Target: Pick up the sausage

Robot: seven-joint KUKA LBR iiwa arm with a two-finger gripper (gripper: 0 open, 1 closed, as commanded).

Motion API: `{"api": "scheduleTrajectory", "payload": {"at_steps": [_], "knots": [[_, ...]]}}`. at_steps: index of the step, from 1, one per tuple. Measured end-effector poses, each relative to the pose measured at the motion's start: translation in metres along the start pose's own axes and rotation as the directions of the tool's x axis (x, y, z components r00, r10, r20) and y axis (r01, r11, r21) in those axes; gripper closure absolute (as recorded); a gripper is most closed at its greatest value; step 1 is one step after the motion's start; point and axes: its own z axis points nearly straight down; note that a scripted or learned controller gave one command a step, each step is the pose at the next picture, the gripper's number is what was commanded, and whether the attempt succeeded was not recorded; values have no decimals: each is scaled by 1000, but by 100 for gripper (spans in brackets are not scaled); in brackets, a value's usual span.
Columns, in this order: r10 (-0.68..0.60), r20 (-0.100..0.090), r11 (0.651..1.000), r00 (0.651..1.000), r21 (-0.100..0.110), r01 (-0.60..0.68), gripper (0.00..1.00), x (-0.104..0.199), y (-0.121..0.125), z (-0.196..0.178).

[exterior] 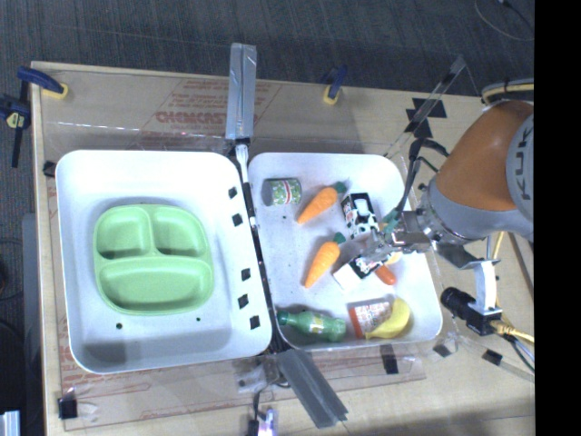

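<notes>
The sausage [388, 276] is a short red-orange piece lying in the right bin [300, 169], just right of a white item [347, 277]. My gripper [362, 237] hangs low over the middle of that bin, reaching in from the right. It is open, with one fingertip [356, 209] near the upper carrot and the other close to the sausage's left end. Nothing sits between the fingers. The sausage lies just below and to the right of the gripper, partly covered by the lower finger.
The right bin also holds a small can [282, 191], two carrots [318, 204] [321, 262], a green bottle [312, 324], a red packet [369, 317] and a banana [394, 321]. A green divided plate [152, 259] lies in the left bin [73, 175].
</notes>
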Motion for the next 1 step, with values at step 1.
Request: {"api": "scheduleTrajectory", "payload": {"at_steps": [1], "knots": [[-26,1,1000,1000,-1,26,100,-8,-13,-12]]}}
